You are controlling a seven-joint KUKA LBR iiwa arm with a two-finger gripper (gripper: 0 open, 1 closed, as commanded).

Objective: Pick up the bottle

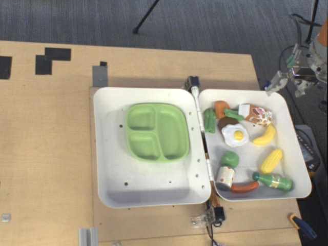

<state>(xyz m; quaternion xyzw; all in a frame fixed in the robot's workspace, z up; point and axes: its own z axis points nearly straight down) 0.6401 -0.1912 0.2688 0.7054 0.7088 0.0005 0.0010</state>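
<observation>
The bottle [273, 181] is green with a yellow label and lies on its side in the front right corner of the right bin [300, 152]. A red sausage [243, 187] touches its neck end. My gripper [287, 84] hangs at the view's right edge, above the far right corner of that bin and well away from the bottle. Its two fingers are spread open with nothing between them.
Also in the right bin are a fried egg [236, 135], banana [265, 136], corn cob [271, 160], small can [224, 177], carrot [221, 108], a printed box [256, 115] and green vegetables. The left bin [110, 152] holds a green divided plate [156, 132].
</observation>
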